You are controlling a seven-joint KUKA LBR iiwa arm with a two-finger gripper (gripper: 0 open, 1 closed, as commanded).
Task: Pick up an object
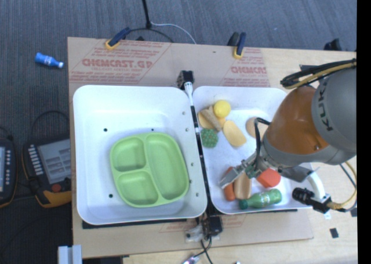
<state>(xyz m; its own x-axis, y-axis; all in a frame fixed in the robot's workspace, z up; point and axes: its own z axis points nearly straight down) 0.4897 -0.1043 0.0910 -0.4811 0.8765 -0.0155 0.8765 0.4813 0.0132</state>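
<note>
My gripper (pixel 242 171) is low in the right bin (pixel 272 96), near its front. It hangs right over a tan bread-like piece (pixel 242 187). A red round piece (pixel 268 178) lies just to its right, and a small orange piece (pixel 229 192) sits to its lower left. A green bottle (pixel 262 199) lies along the front wall. Farther back are a yellow ball (pixel 221 108), a yellow-orange oval piece (pixel 234 133), a green broccoli-like piece (pixel 208 137) and a tan piece (pixel 207 119). My arm hides the bin's right half.
The left bin (pixel 93 141) holds a light green divided plate (pixel 149 169). A raised rim (pixel 196 141) separates the two bins. Clamps (pixel 237 45) sit at the board's far edge.
</note>
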